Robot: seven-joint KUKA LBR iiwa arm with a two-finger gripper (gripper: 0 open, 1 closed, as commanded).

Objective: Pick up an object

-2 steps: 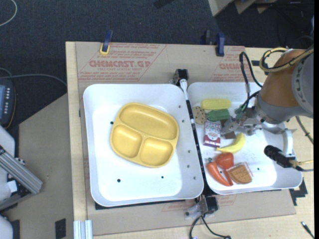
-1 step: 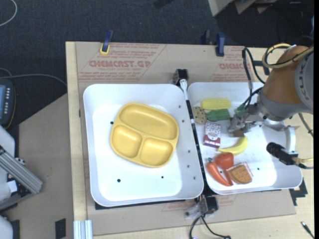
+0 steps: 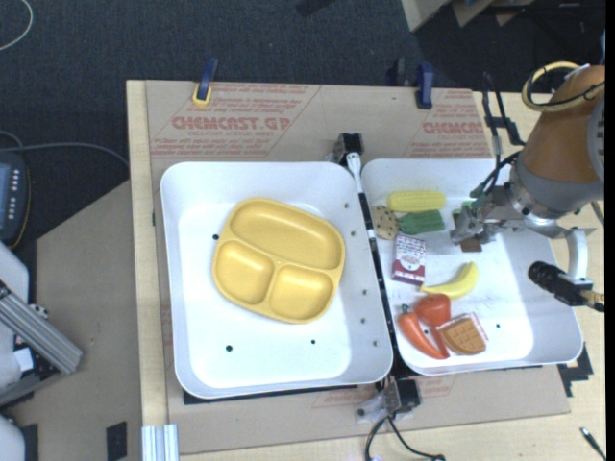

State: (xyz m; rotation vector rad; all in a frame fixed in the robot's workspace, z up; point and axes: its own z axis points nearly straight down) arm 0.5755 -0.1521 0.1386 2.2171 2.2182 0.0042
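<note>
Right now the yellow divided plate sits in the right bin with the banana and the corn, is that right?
Not quite. The camera view shows the plate in the left bin, alone. The banana and the corn lie in the right bin, as you said.

Divided plate (image 3: 279,259) in left bin (image 3: 192,286); right bin (image 3: 538,325) w/ toy foods, gripper (image 3: 470,230) above them.
</note>
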